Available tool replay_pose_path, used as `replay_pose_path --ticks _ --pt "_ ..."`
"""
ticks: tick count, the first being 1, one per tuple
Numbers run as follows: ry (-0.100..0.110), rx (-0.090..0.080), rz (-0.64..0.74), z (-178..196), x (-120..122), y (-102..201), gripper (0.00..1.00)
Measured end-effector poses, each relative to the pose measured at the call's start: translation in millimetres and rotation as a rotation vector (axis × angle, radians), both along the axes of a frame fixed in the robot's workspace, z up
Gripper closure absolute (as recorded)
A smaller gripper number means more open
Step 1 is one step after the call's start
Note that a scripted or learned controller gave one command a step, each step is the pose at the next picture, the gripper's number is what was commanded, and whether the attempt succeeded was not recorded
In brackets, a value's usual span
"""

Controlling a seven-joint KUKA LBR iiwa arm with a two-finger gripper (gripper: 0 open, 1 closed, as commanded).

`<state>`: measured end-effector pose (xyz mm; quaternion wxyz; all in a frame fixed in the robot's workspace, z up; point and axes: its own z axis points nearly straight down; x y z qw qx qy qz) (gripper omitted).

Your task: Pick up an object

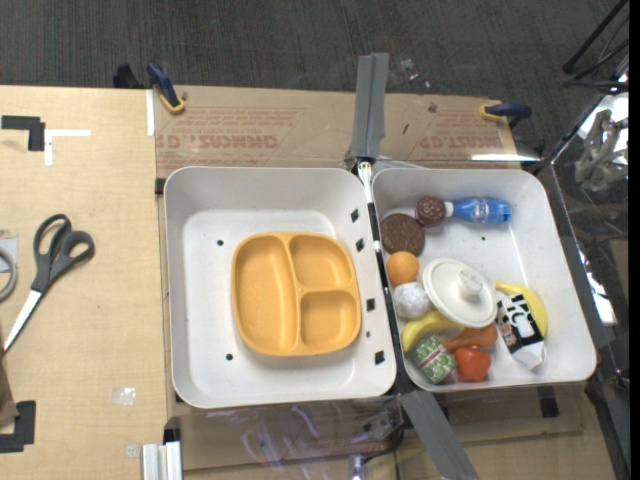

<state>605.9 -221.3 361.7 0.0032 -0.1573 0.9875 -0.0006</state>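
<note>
The right bin [556,230] holds several small objects. A blue bottle [481,210] lies along its far side, next to a small dark cupcake [431,210] and a round brown cookie [402,234]. An orange ball [402,268] and a white ball [409,299] sit against the left wall. A white lidded dish [459,290] rests in the middle. Near the front lie a yellow banana [534,306], a black-and-white packet [517,326], a green item [431,358] and a red one [473,364]. The left bin [190,268] holds a yellow divided plate [297,293].
Scissors [50,253] lie on the wooden bench at far left. Brown cardboard [260,140] lies behind the bins, held by blue clamps [165,88] [508,112]. A grey bar [369,108] runs back from between the bins. Shiny metal gear [603,143] stands at the right.
</note>
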Motion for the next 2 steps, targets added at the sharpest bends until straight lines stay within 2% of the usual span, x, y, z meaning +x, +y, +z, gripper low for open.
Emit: replay_pose_path --ticks 1,2 --pt "-0.001 -0.001 0.243 4.4 53.2 -0.3 1.0" --pt "0.002 -0.001 0.592 -15.3 31.7 0.5 1.0"
